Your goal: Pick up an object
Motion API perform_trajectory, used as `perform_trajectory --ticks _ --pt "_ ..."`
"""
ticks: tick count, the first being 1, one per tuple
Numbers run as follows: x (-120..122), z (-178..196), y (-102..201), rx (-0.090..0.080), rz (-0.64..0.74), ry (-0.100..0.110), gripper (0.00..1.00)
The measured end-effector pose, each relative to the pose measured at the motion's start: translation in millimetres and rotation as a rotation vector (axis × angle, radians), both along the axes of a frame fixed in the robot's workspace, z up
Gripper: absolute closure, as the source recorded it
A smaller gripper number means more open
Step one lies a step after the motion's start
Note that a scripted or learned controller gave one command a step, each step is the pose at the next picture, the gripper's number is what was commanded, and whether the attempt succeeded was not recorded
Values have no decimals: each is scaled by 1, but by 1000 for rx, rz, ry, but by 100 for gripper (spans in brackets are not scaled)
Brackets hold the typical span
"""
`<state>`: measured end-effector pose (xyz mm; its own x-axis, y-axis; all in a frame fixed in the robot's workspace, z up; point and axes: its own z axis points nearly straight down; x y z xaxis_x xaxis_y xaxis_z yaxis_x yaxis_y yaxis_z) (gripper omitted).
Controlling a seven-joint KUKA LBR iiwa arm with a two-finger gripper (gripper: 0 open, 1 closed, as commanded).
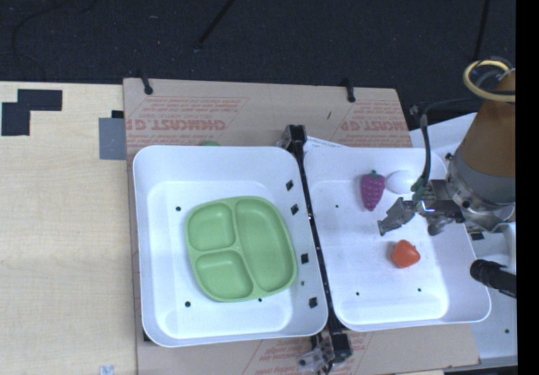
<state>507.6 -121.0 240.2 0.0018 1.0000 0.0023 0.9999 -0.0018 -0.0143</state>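
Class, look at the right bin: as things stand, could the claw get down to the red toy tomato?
Probably yes. The claw hangs just above and left of the red toy tomato, and bare bin floor surrounds it; the purple grape bunch lies well clear.

Two shallow white bins are seen side by side on the bench. A green divided plate [241, 248] is held in the left bin [160, 196]. In the right bin [354, 297], a purple grape-like toy [372, 190] is found just left of a white egg-shaped object [401, 181]. The gripper [402, 220] is positioned below that white object, with its dark fingers spread apart and nothing between them. A red-orange toy [405, 254] is placed just below the gripper.
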Motion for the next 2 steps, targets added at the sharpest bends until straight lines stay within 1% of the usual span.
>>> perform_trajectory --ticks 1,2 --pt "2 6 0 -2 2 -13 0" --pt "7 -39 0 0 2 -7 0"
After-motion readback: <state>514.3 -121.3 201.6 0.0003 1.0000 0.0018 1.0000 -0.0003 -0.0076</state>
